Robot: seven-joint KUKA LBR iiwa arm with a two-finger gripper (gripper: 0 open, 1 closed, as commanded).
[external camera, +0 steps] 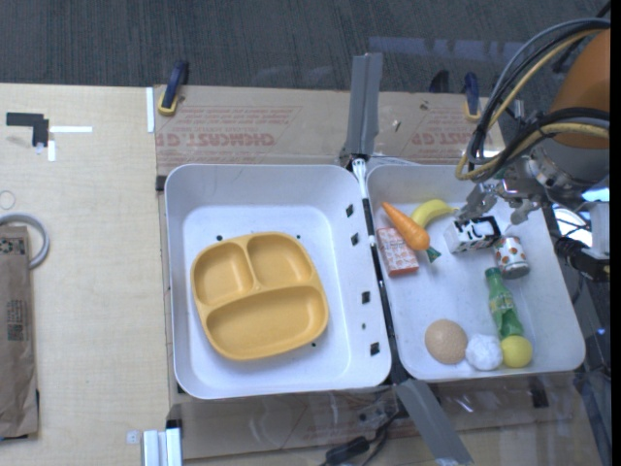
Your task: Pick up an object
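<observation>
Position: one fixed camera above the worktop (78, 163).
Facing: downward at a slant, far edge and dark floor along the frame's top.
Distance: moderate; both white bins fit, left bin (179, 260) at centre, right bin (563, 289) toward the right.
Arm (582, 95): enters upper right, probably cropped.

I see the bench (87, 260) carrying two white bins (179, 260), cardboard (252, 124) behind them, a brown packet (15, 328) left.
</observation>
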